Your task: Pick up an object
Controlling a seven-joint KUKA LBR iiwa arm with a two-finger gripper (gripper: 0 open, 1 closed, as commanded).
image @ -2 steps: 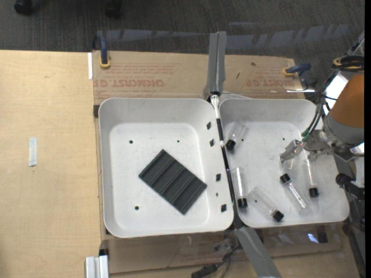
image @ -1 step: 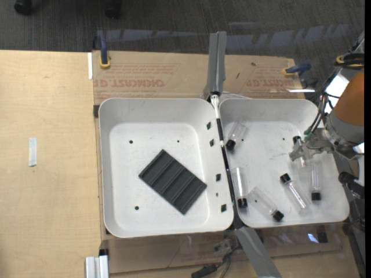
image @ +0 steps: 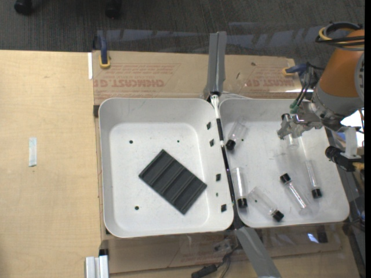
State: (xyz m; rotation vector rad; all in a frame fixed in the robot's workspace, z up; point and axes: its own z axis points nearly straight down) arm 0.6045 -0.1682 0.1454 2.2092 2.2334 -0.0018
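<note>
The arm (image: 339, 74), grey with an orange band, enters at the upper right of the frame and bends down over the right bin (image: 342, 213). Its tool (image: 288, 133) hangs above the upper right part of that bin's floor; whether it is spread or pressed together cannot be told at this size, and nothing can be made out between its tips. Five clear tubes with black caps lie scattered in the right bin: one (image: 234, 138) near the bin's upper left corner, one (image: 240, 188) along its left wall, one (image: 268, 205) close to the lower rim, one (image: 294, 191) in the middle lower part, and one (image: 313, 180) toward the right wall. All lie flat and apart from the tool. In the left bin (image: 110, 155), a dark ribbed rectangular piece (image: 173, 181) rests tilted near the centre of the floor. Both bins sit on brown cardboard (image: 156, 77) on the worktop (image: 40, 213), with a small pale strip (image: 32, 152) at the far left.
</note>
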